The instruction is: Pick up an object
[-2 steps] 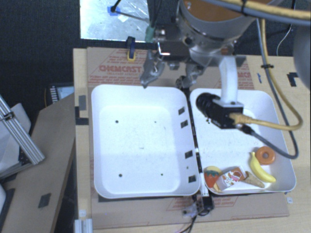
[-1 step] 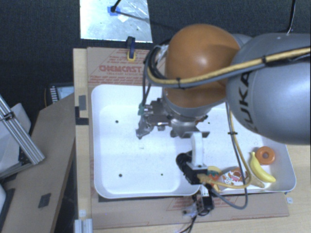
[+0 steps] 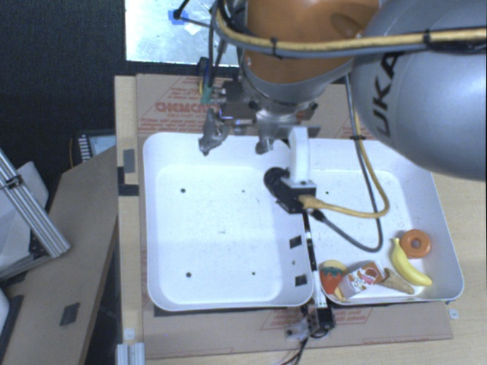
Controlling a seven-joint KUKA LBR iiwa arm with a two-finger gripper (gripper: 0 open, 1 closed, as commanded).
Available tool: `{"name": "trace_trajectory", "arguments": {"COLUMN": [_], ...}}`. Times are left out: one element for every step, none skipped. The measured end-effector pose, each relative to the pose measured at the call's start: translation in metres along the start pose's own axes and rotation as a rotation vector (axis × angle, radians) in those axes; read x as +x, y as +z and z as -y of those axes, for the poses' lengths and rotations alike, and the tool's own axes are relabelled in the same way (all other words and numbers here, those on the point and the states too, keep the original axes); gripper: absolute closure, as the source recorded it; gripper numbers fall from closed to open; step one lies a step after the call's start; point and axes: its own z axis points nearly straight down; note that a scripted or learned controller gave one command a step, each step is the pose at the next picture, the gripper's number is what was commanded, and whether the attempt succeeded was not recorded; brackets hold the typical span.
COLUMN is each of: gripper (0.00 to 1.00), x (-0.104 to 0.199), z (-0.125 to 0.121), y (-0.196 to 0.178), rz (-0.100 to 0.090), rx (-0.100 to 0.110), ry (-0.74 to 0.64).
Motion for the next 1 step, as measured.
{"name": "trace_trajectory", "arguments": {"gripper": [0.00], "x": [0.0235], "z": [0.0572], "y": [-0.0895], "rz": [-0.003], "rx": [0.002], "ry": [-0.004]}}
